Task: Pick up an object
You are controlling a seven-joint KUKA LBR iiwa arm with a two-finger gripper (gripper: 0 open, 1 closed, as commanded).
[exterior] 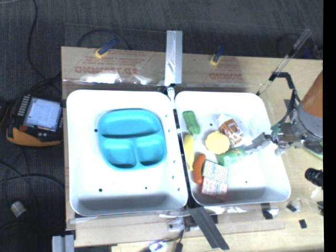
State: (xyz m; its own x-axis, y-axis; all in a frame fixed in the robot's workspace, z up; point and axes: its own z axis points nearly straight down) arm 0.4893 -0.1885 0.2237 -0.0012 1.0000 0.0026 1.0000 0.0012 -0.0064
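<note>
Objects for picking: a loose cluster in the right bin (273,190), all lying just to the image-left of the hand (256,142).

- Yellow round piece (216,141), nearest group to the hand, touching a brown-and-white packet (232,132) above it.
- Small green piece (229,156), just beside the hand's tip, possibly in contact; too small to tell.
- Patterned box (215,178), below and left of the hand, leaning against an orange carrot-like piece (198,167).
- Green pickle-like piece (191,122) and a yellow strip (188,148), farthest from the hand, lying along the bin's dividing wall.

Hand: low over the bin floor, reaching in from the bin's right rim; whether its fingers are spread or pressed together cannot be told, and nothing is visibly pinched.

Left bin (79,193): holds a blue compartment tray (131,137), well apart from the hand; likely a drop-off point, hence kept separate.

Judgement: the hand sits at the cluster's edge, presumably to take an outlying piece rather than dig into the crowded middle. Pick not yet confirmed.
</note>
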